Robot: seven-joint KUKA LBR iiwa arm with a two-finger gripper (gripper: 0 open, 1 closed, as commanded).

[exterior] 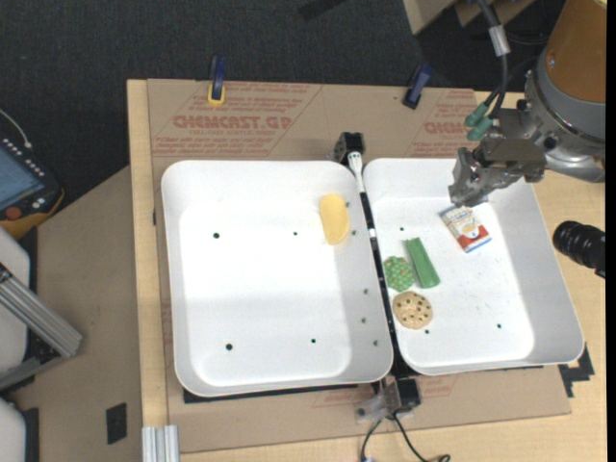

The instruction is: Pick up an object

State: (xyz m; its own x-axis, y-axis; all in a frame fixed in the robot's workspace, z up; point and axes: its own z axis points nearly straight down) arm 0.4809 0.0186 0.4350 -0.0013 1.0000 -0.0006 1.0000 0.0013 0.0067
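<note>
Left bin (192, 258): banana (334, 218) near right wall. Right bin (539, 306): carton (466, 227) behind; block (421, 263), cookie (412, 309) left.

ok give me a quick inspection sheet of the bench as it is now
surface: cardboard sheet bearing left bin and right bin.
job's things: yellow piece in left bin; small carton, green stick, green round, dotted cookie in right bin.
clutter: nothing seen.
grippers: gripper above right bin, just over the carton; finger state unclear.
cables: cable along the arm; wire at front edge.
surroundings: two clamps on the sheet's far edge.
</note>
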